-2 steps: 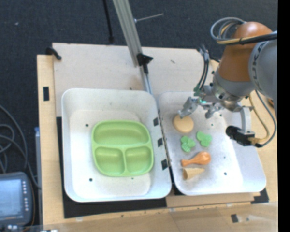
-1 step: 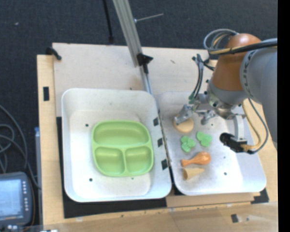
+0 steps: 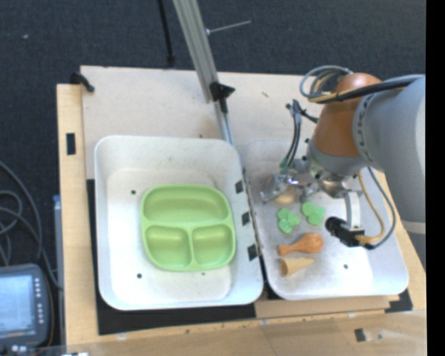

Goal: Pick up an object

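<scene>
Fingers (image 3: 284,188) over tan piece (image 3: 285,197)

The arm (image 3: 389,143) is a thick, smooth grey cylinder with rounded edges. Toward ten o'clock from it sits a glossy orange band (image 3: 337,121), domed and wider than the wrist below. Thin grey cables (image 3: 320,80) loop at the band's twelve o'clock side, and dark cables (image 3: 380,210) curve down at five o'clock. The gripper (image 3: 285,188) is small, metallic grey, with blurred detail.

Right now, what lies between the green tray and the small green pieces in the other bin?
In the camera view, only the two bins' adjoining white walls lie between the green tray and the green pieces.
</scene>
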You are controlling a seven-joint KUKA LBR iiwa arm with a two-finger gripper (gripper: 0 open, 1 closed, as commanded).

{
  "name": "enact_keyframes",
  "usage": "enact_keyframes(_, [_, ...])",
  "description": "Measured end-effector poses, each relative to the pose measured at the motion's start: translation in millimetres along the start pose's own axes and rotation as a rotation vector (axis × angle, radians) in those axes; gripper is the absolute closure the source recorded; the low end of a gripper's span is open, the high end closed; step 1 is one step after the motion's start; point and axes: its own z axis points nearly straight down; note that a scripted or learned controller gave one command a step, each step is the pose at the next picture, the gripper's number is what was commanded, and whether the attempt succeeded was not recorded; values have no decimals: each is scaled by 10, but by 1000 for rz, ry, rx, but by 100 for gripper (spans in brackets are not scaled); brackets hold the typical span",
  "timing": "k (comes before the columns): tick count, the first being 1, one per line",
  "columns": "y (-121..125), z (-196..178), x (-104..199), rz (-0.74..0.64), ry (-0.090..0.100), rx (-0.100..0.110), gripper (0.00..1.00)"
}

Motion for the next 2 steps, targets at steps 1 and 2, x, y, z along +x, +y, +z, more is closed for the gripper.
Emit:
enact_keyframes(1, [21,-148,-11,5,0,-8,100])
enact_keyframes(2, [-38,-645,36,-1,1,-10,100])
